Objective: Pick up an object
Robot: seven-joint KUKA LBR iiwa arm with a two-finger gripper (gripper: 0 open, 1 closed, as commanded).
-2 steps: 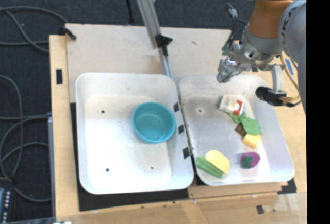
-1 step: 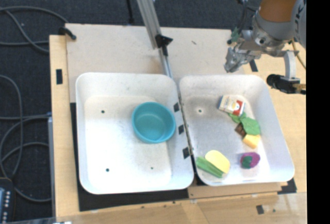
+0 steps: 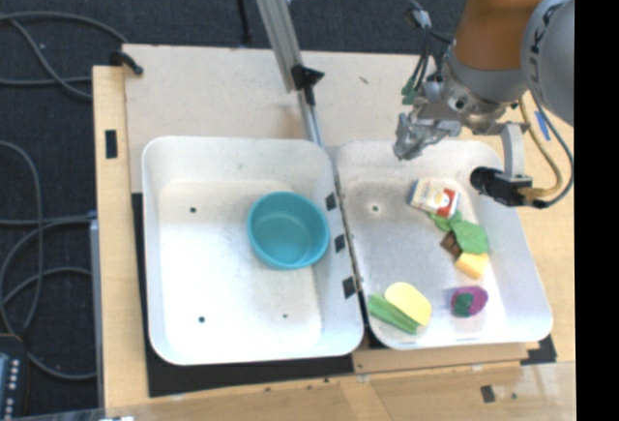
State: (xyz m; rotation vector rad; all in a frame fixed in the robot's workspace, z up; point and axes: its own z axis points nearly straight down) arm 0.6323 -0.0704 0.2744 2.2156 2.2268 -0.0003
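Observation:
My gripper (image 3: 410, 140) hangs over the back edge of the right bin (image 3: 387, 225), pointing down, with nothing seen between its fingers. Just right and in front of it lies a white packet with a red mark (image 3: 434, 197). Further forward sit a green piece (image 3: 468, 236), a small yellow block (image 3: 471, 264), and a purple object (image 3: 467, 302). A yellow and green toy (image 3: 402, 306) rests near the bin's front edge. In the left bin (image 3: 184, 245) stands a teal bowl (image 3: 287, 229).
A slanted metal pole (image 3: 276, 22) rises from behind the bins' shared edge. The bench top (image 3: 193, 90) lies bare behind the bins. Black cables trail on the dark floor at the left. A black fitting (image 3: 501, 184) juts from the arm over the right bin.

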